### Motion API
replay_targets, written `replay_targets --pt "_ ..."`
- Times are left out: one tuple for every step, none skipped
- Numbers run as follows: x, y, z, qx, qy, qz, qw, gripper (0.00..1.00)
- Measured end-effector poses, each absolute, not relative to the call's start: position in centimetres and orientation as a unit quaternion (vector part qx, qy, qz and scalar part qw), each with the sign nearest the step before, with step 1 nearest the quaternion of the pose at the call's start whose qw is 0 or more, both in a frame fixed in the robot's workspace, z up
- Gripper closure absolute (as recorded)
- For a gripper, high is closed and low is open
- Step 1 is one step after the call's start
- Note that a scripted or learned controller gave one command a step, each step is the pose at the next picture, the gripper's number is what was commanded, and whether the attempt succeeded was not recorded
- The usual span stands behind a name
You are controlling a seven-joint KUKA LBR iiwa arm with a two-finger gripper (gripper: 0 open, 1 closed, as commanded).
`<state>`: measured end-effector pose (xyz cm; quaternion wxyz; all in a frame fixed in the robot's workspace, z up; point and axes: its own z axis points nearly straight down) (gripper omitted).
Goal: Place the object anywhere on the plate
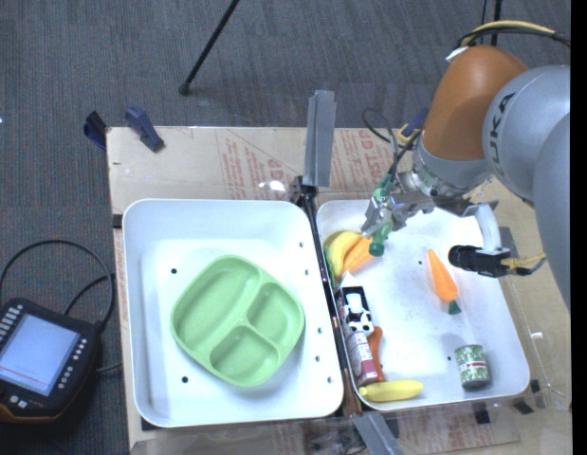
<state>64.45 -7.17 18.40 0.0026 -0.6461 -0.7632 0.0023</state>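
Observation:
A light green divided plate (238,320) lies in the left white bin (146,226). My gripper (381,222) hangs over the upper left part of the right bin (506,339), just above a small orange piece with a green tip (361,253) that rests against a yellow banana (340,249). Whether it touches either of them is not visible. An orange carrot (441,275) lies to the right of the gripper.
Along the right bin's left wall lie a black-and-white item (355,306) and a red-and-white bottle (363,351). A second yellow banana (393,391) and a small green-labelled can (473,366) sit near its front edge. A tablet (37,354) rests on the floor at left.

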Motion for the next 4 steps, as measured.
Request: replay_targets --pt "59.4 -0.9 18.4 -0.688 -0.725 0.0025 0.003 1.00" --pt "55.0 5.5 18.4 -0.626 -0.780 0.0028 0.003 1.00" --pt "56.1 14.8 19.7 -0.663 -0.748 0.0035 0.002 1.00" --pt "56.1 14.8 19.7 -0.664 -0.748 0.0035 0.002 0.00"
